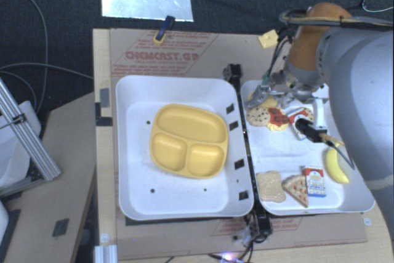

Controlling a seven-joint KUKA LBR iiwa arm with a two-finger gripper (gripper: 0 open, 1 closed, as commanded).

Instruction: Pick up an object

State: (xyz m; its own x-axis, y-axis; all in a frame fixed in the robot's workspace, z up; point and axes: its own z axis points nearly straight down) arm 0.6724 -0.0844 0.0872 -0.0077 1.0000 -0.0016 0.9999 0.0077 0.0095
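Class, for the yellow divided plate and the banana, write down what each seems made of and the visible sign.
Yellow divided plate: likely moulded plastic, satin finish; uniform colour, softly rounded compartment edges.
Banana: probably a plastic toy, smooth; even yellow with no blemishes, though real fruit cannot be excluded.

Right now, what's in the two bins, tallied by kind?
Yellow divided plate: 1
Cookie: 1
Banana: 1
Bread slice: 1
Pizza slice: 1
Small carton: 1
Red pieces, kind unclear: 2
Total: 8
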